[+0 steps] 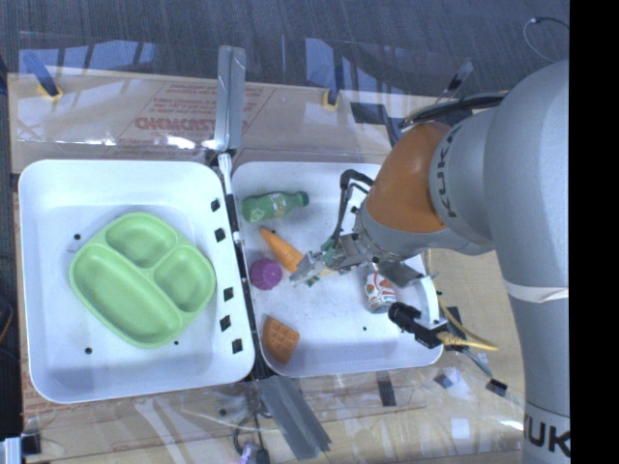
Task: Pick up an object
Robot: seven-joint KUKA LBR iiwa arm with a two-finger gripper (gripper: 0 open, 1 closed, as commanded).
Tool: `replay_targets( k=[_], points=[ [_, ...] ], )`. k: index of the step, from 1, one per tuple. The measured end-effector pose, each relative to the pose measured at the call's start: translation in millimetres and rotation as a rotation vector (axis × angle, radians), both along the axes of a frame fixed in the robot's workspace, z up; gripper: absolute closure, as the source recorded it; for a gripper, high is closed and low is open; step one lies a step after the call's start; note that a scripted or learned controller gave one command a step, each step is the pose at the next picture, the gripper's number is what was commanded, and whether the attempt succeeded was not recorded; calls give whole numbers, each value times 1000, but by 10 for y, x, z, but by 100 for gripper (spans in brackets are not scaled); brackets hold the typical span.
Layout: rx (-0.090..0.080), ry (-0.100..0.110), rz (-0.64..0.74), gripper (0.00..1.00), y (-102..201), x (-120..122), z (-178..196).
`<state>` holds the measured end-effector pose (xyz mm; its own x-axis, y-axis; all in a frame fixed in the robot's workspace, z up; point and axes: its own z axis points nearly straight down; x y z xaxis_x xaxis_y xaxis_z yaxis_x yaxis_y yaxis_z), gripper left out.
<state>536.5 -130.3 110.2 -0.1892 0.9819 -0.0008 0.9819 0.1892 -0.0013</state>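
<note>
You are looking down on two bins; nearest the camera's lower edge, in the right bin (319, 361), a tan waffle-like piece (280, 339) is lying by the front wall. Just right of it, a small can (378, 289) is sitting partly under the arm (484, 182).

Moving back, a purple ball (266, 273) is resting near the divider, with an orange carrot (281, 248) just beyond it, pointing toward the gripper (314, 267). The gripper is hovering low beside the carrot's thick end; whether its tips are spread or closed, you cannot tell, and nothing is visibly sitting between them.

Farther back, a green bottle (274, 205) is lying on its side near the rear wall. In the left bin (39, 288), a green divided plate (142, 276) is sitting well apart from the action.

Risk, as judged: the carrot, ball and gripper are crowding together, so a descent here is likely to be nudging the ball or rolling the tapered carrot aside. The carrot's slant is also making a slip likely if the closing lands off its middle
</note>
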Motion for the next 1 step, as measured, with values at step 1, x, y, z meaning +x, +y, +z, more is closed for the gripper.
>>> replay_targets(
  k=[1],
  points=[
    [1, -2, 89, 0, 332, 468, -177]
  ],
)
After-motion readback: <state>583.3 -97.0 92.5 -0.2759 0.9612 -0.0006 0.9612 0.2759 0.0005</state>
